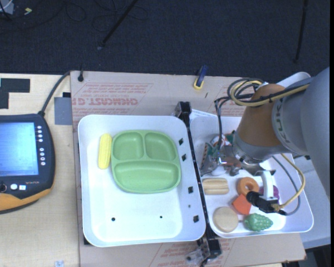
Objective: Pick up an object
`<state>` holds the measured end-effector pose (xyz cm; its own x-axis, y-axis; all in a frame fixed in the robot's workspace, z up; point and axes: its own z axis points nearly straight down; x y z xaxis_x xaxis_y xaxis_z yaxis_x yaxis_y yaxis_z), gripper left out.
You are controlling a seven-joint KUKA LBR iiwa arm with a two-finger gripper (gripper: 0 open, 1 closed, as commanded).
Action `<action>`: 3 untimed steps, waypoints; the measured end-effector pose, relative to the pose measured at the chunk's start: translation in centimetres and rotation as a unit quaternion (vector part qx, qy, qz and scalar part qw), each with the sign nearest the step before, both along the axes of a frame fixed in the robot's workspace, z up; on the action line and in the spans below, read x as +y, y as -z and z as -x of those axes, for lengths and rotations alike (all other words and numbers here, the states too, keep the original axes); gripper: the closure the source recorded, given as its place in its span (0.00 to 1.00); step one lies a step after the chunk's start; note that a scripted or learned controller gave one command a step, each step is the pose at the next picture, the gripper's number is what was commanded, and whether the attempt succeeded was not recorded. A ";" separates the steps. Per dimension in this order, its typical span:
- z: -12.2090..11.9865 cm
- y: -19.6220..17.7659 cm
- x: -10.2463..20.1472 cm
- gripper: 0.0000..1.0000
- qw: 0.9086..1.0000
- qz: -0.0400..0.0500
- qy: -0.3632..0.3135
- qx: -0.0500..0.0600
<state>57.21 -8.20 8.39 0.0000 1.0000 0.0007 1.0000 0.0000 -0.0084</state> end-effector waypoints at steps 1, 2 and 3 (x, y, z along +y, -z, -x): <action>0.0 -0.8 -0.2 1.00 1.000 -0.001 0.003 0.002; -0.9 -6.1 0.1 1.00 1.000 0.000 -0.001 -0.001; -0.4 -11.7 0.5 1.00 1.000 0.000 -0.001 -0.001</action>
<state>57.59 -7.72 20.07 -0.0015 1.0000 0.0007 1.0000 0.0015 -0.0056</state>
